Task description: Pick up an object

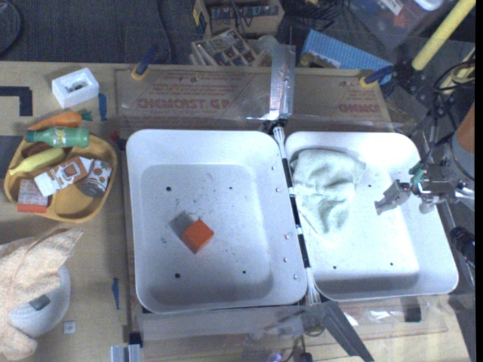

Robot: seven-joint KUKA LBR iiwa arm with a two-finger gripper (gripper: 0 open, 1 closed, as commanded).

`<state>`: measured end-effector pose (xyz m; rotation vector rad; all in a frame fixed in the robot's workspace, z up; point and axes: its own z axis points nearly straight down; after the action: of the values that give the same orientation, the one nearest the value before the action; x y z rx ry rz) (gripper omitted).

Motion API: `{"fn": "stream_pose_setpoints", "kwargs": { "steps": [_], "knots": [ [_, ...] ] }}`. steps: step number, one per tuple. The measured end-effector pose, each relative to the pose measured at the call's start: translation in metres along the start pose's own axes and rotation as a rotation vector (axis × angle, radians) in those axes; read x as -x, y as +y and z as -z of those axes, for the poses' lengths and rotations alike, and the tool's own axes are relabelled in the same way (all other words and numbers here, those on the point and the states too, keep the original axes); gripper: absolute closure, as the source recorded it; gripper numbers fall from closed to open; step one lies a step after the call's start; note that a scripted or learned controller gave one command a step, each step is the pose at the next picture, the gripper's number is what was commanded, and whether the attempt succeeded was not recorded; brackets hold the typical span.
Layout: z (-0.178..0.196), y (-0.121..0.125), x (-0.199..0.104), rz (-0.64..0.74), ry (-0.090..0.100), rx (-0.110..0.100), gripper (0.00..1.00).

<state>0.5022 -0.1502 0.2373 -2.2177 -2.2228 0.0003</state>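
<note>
An orange cube (pixel 198 235) lies in the left bin (pixel 151 277), a little left of its middle, with a grey shadow at its upper left. A crumpled white cloth (pixel 326 187) covers the upper left part of the right bin (pixel 392 274). My gripper (pixel 409 200) hangs over the right side of the right bin, to the right of the cloth and apart from it. Its fingers (pixel 389 197) stand open with nothing between them.
A wooden bowl (pixel 75 206) with a green bottle, a banana and small packets sits left of the bins. A beige cloth (pixel 34 270) lies at the lower left. A clear plastic sheet (pixel 226 96) runs behind both bins.
</note>
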Motion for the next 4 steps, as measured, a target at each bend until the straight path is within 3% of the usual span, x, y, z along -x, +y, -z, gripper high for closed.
{"fn": "stream_pose_setpoints", "kwargs": {
  "steps": [1, 2, 3, 4],
  "knots": [
    [-0.107, 0.078, -0.035, 0.166, -0.001, 0.002, 0.0],
    [-0.148, 0.064, -0.047, 0.215, -0.004, 0.012, 0.0],
    [-0.148, 0.139, -0.043, 0.287, -0.004, 0.009, 0.0],
    [-0.137, 0.14, -0.043, 0.285, -0.003, 0.012, 1.0]
  ]
}}
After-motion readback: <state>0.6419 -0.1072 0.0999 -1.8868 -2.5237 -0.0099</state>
